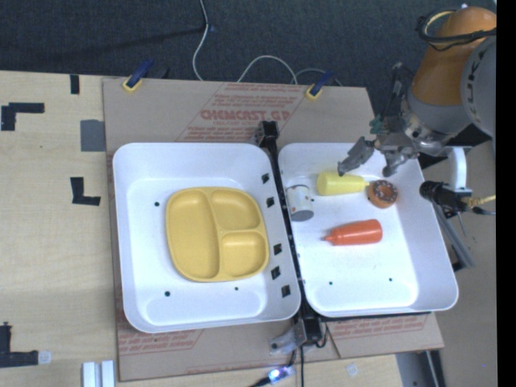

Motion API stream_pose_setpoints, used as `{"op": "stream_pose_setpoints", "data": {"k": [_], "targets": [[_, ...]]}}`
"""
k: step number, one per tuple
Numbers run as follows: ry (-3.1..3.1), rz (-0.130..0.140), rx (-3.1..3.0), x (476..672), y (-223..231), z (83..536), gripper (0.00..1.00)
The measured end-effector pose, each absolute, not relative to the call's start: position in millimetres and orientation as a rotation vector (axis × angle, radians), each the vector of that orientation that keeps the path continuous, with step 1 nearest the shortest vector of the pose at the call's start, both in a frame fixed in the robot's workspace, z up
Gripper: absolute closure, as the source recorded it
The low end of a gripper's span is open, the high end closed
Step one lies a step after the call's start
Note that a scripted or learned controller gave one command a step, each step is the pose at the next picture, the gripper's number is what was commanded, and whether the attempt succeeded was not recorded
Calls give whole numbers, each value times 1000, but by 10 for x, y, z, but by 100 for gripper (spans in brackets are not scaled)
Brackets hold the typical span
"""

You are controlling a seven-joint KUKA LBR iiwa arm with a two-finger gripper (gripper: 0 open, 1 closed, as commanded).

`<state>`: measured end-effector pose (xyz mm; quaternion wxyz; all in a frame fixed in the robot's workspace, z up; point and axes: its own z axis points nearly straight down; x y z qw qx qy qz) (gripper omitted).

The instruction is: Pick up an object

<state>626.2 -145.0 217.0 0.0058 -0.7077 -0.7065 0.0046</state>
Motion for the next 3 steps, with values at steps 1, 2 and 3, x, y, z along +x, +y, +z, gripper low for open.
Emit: {"op": "stream_pose_setpoints", "data": {"k": [1, 2, 3], "targets": [[-2222, 2, -2219, 6290, -1446, 2247, 0], [-2218, 9, -2216, 6266, -1433, 1598, 0], [-2220, 8, -2217, 6225, -1354, 1124, 0]]}}
